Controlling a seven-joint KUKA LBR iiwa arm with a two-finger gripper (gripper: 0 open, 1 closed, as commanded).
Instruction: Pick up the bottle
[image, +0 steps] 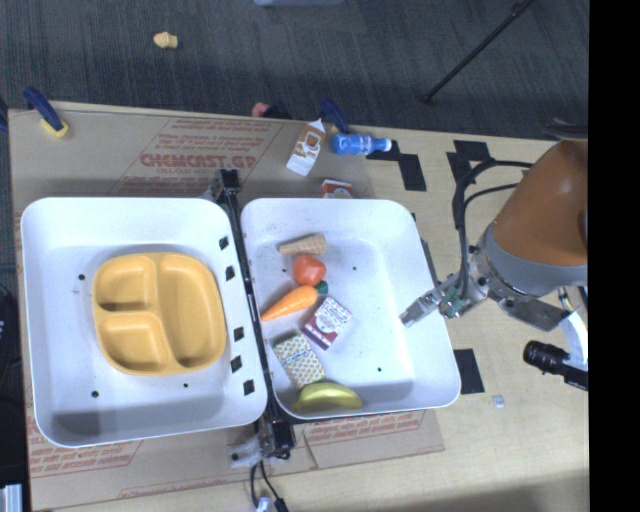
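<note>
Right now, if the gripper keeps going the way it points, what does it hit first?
The gripper points left over the right bin's rim. Likely first contact is the small carton, though its height above the bin is unclear. The bottle lies outside the bins, off that line.

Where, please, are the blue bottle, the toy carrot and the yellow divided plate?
blue bottle (352, 145): camera view, on its blue body.
toy carrot (290, 303): camera view, mid-length of its orange body.
yellow divided plate (213, 330): camera view, on its right rim.

Robot lab bench (500, 420), two white bins (60, 230) clamped on cardboard, black tape marks, toy food
</note>
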